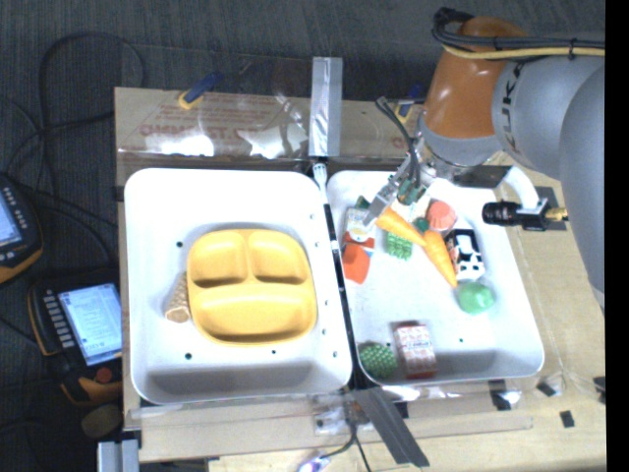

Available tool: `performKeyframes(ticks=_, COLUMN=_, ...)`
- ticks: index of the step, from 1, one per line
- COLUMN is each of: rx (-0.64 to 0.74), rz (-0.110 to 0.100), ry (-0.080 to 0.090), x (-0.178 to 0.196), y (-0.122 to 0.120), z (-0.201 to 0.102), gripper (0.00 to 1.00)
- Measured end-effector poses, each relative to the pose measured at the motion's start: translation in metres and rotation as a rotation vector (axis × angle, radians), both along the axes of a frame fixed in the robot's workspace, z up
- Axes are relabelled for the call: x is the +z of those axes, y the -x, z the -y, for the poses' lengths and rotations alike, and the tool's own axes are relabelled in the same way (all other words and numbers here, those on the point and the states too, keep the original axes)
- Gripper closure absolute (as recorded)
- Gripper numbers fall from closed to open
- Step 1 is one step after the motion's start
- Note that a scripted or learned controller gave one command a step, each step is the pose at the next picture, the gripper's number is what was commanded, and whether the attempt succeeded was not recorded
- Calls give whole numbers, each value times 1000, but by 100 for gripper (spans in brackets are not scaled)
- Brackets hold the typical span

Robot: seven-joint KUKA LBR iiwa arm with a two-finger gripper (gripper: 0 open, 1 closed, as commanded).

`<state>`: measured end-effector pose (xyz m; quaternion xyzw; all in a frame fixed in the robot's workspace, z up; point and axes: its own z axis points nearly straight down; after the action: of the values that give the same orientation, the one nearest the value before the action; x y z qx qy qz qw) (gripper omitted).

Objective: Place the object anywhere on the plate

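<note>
Gripper [366, 214] is down in the right bin [511, 347] by the carrot [418, 241], can't tell if it's open, and the yellow plate [252, 285] sits in the left bin [147, 264].

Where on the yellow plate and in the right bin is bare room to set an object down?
All three compartments of the yellow plate are bare; an ice-cream cone touches its left edge. In the right bin, bare floor lies in the middle, above the brown block. Around the carrot and gripper it is crowded.
</note>
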<state>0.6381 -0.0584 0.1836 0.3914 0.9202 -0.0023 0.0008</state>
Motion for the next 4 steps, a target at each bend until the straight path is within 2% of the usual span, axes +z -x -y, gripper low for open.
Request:
performKeyframes(ticks=1, rx=-133, rz=-1, ry=-5, x=-1, y=58, z=-72, gripper=100)
performKeyframes(ticks=2, rx=-11, rz=0, ry=-4, x=81, y=82, z=-131, gripper=100)
performKeyframes(ticks=3, rx=127, rz=1, ry=-3, x=87, y=92, z=-183, gripper=100)
performKeyframes(ticks=4, rx=127, rz=1, ry=-3, x=87, y=92, z=-183, gripper=0)
